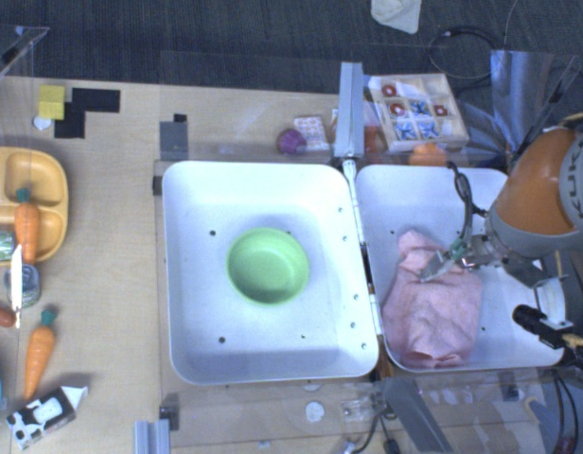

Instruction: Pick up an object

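A crumpled pink cloth lies in the right bin, towards its left and front. My gripper reaches in from the right and sits low over the cloth's upper right part, its tips at the fabric. The grey arm with its orange band stands over the bin's right side. A green bowl rests in the middle of the left bin.
A yellow tray with toy food, carrots and a small cow-patterned carton lie on the bench at the left. A picture box and small items sit behind the bins. Cables hang at the right.
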